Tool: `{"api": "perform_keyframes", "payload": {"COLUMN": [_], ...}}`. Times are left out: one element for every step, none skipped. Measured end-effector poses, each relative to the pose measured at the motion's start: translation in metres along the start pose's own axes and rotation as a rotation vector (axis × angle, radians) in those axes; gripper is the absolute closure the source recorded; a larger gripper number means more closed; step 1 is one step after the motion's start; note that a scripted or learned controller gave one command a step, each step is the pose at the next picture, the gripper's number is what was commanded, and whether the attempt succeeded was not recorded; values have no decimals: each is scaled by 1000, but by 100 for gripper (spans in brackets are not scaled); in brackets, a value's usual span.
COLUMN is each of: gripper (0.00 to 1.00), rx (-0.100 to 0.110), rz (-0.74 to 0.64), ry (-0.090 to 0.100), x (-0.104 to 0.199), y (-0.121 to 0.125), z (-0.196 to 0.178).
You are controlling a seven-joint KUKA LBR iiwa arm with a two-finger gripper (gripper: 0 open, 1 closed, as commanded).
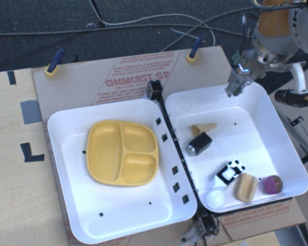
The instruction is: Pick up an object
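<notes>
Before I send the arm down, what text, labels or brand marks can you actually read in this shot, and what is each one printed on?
"CHEMCAST GP": red print on the brown protective paper sheet under the two shallow white bins, read beyond the bins' far edge.
Smaller red lines around it on the same sheet: too blurred to read.
Small black-and-white patterned object in the right bin: markings, no legible text.
Yellow divided plastic plate: no print visible.

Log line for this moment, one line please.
gripper: above right bin's far rim, holding nothing seen | right bin: black cylinder, purple ball | left bin: yellow plate
</notes>
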State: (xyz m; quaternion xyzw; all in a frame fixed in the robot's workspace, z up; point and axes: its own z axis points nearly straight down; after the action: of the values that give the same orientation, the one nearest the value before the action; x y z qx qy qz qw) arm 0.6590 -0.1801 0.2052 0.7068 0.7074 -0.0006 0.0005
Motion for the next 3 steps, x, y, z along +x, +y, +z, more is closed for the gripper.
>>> {"api": "perform_keyframes", "payload": {"gripper": [100,100,100], "rx": [3,3,4], "rz": [-2,-3,-3], "ry": [1,1,2], "x": [41,94,136], "y": [-24,-42,-68], "z": [5,10,13]}}
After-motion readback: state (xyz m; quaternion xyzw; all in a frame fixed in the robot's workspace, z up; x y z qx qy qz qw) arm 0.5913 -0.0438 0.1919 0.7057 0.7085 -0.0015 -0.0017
